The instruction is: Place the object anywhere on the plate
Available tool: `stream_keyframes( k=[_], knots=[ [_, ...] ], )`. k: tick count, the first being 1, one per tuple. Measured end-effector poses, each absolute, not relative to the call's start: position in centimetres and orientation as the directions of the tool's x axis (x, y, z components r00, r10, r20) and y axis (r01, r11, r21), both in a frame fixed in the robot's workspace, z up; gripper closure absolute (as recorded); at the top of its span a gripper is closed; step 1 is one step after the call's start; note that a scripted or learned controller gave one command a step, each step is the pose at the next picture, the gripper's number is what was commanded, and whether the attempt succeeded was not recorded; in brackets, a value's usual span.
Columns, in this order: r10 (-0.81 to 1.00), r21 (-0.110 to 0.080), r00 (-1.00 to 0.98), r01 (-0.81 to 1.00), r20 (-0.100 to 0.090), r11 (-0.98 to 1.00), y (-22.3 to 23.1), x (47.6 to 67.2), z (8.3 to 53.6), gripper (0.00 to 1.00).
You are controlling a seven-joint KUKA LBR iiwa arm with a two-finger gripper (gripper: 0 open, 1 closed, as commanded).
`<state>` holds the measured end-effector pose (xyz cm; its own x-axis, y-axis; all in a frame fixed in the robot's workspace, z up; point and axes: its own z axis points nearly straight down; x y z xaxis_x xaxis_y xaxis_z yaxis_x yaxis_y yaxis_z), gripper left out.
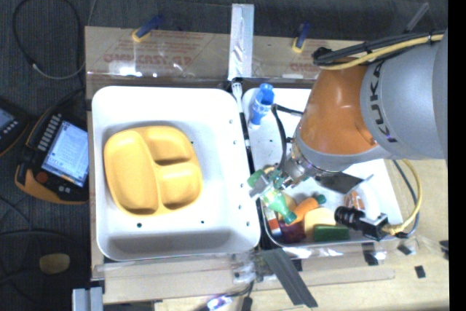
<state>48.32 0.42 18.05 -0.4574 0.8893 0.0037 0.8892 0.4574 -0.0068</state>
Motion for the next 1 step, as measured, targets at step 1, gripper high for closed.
stream_keyframes(
  k=[1],
  knots=[
    [0.890,-0.013,-0.456,0.890,0.007,0.456,0.34,48.32,18.63,1.00]
  ],
)
